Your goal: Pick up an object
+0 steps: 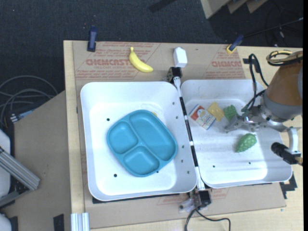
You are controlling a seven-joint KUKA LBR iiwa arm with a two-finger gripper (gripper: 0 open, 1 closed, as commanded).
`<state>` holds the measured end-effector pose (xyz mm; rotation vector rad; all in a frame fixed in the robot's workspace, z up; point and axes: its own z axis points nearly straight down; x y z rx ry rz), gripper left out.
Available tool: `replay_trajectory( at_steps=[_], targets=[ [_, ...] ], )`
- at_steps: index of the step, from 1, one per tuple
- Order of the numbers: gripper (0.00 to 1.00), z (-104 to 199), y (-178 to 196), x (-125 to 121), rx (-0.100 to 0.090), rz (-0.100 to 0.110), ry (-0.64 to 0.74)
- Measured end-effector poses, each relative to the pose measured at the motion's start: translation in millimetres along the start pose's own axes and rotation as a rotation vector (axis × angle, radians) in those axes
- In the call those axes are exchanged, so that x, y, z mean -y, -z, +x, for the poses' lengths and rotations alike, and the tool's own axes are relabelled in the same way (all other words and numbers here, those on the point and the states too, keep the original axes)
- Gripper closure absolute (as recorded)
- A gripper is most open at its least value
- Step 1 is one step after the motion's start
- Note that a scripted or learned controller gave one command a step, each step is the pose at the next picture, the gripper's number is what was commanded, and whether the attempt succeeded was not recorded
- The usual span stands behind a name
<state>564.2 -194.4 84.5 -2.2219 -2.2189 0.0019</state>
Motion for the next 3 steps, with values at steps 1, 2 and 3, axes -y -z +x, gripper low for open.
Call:
replay_trajectory(
  at_steps=[1, 2, 3],
  targets=[
    [0.00, 9.4, -0.2, 40.9, -0.001, 0.000, 0.001],
    [1.00, 9.2, 9.8, 40.4, 0.000, -0.003, 0.000],
    [0.00, 9.2, 9.7, 40.4, 0.000, -0.002, 0.000]
  ],
)
